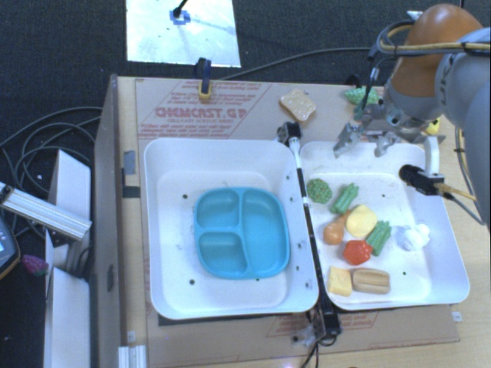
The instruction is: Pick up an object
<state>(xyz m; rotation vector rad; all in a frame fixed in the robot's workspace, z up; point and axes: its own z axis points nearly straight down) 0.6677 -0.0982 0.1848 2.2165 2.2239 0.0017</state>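
Observation:
My gripper [360, 145] hangs open above the far rim of the right bin [449, 240], with nothing between its spread fingers. Below it in that bin lie several toy foods: a green broccoli [319, 190], a green pod [344, 198], an orange carrot [334, 230], a yellow lemon [360, 221], another green piece [379, 236], a red tomato [357, 252], a white crumpled thing [414, 237], a yellow cheese block [340, 280] and a tan bread roll [370, 281]. All of them lie nearer the front than the gripper.
The left bin [173, 205] holds a blue divided plate [240, 231]. A toast slice [298, 105] and a green toy [357, 95] lie on the cardboard behind the bins. The arm comes in from the upper right.

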